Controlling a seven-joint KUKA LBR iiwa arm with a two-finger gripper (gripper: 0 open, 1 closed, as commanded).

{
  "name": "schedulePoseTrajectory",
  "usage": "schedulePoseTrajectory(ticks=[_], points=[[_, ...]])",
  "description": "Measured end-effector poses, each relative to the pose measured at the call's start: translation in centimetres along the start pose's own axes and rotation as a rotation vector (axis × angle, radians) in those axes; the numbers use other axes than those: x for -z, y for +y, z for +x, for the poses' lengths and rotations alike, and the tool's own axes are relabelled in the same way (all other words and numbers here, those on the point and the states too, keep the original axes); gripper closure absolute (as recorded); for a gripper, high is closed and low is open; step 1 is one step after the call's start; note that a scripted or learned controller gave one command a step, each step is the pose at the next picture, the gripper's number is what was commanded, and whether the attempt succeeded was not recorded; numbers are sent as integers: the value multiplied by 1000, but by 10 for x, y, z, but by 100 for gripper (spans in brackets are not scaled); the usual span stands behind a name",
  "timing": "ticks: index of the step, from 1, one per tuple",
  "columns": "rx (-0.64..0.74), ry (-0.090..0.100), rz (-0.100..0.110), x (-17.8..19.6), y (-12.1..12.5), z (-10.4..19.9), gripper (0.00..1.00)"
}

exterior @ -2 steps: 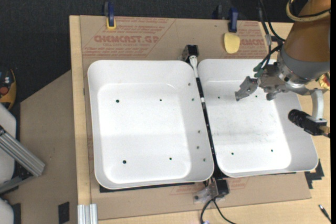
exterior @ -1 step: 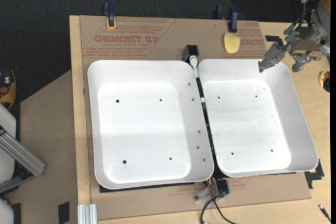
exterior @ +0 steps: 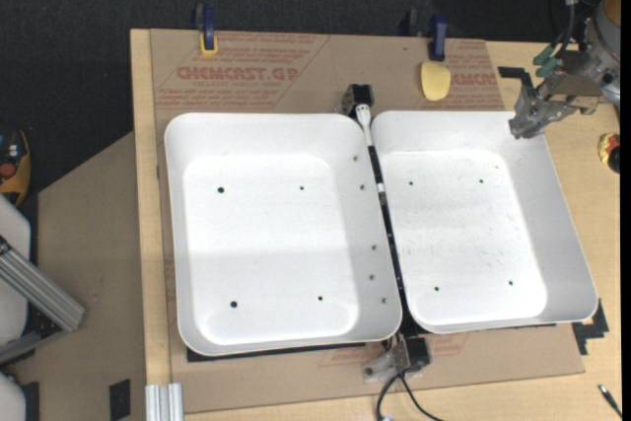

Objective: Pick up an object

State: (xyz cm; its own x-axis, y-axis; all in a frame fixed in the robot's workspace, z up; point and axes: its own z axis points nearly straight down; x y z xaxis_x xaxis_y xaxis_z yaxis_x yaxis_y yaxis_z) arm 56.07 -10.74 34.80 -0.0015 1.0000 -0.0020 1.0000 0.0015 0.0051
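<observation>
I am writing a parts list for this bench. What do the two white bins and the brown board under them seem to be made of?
The two shallow white bins, left and right, look like moulded plastic, smooth and faintly glossy, with rounded corners. The flat brown board beneath looks like paper-masked sheet or cardboard, matte with red printed lettering; the view leaves it open which.

Two white bins [exterior: 187, 212] side by side on a clamped brown board [exterior: 256, 64], yellow piece [exterior: 435, 80] behind.
</observation>
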Motion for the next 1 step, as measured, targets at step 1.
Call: schedulePoseTrajectory(ticks=[1], points=[[8,7,19,-87,-57,105,100]])
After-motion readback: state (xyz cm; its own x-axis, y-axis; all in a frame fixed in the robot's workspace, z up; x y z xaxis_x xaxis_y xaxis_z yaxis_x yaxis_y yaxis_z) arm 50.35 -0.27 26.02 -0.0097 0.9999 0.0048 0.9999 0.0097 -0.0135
